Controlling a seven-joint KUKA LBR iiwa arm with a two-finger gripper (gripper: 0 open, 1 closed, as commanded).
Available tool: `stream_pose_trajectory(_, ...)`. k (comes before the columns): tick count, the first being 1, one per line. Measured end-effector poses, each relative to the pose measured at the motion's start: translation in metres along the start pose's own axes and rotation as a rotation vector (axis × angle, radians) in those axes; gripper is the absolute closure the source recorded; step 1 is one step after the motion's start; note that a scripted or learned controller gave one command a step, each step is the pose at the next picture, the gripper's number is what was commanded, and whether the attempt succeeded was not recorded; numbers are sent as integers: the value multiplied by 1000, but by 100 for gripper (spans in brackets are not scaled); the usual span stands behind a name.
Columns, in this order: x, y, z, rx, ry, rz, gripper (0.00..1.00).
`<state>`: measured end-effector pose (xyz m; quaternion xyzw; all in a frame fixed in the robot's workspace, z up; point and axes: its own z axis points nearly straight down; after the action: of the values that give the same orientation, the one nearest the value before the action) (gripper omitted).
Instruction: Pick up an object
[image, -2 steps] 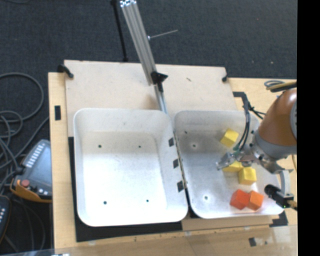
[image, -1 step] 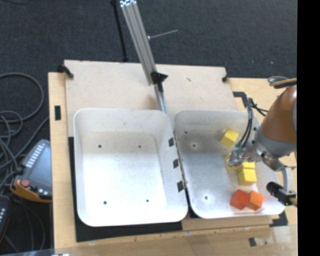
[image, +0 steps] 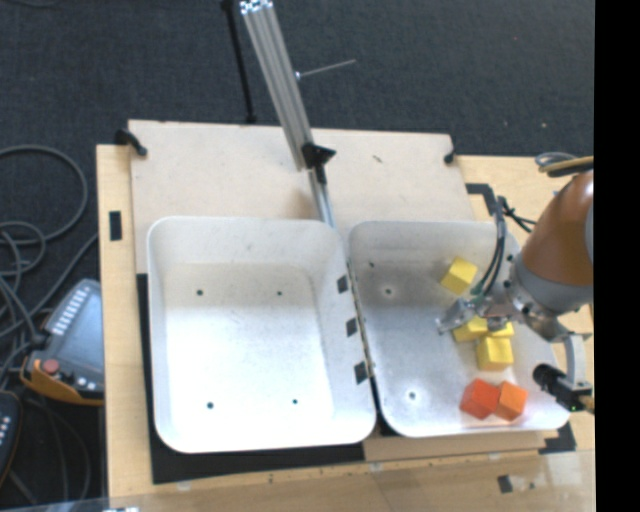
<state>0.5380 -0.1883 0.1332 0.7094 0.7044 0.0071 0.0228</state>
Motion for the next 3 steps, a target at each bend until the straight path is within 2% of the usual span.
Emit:
stream_pose_trajectory(1,-2,2,-11,-7,-4,3,100)
stream_pose_trajectory(2,-2,2,-11,-6,-3,5,0)
stream_pose_trajectory(3,-18,29,17,29,14,-4,0)
